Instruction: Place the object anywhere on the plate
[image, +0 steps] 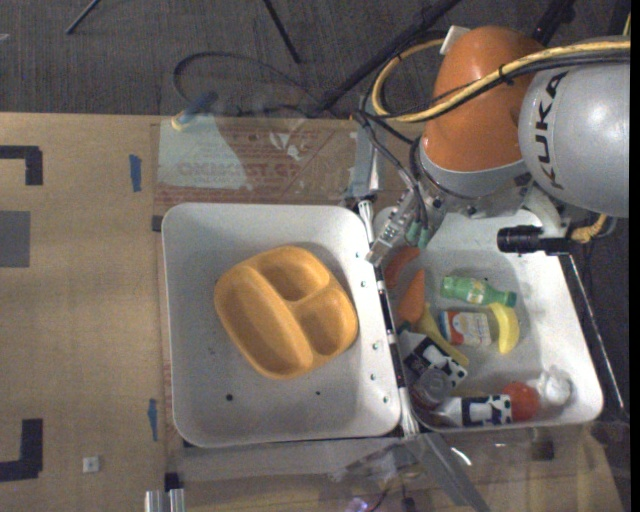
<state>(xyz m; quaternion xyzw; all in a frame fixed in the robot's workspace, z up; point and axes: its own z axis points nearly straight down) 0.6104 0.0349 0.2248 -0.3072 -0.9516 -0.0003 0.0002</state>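
Clutter in the right bin (585, 345) risks a missed grab; plate (287, 311) sits left; gripper (398, 232) state: cannot tell.

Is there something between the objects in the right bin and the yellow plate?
Only the two bin walls where the bins meet. The plate lies bare in the left bin, nothing on it. The arm hangs above the right bin.

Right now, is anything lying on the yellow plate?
No, the yellow divided plate sits bare in the left bin; the objects lie in the right bin.
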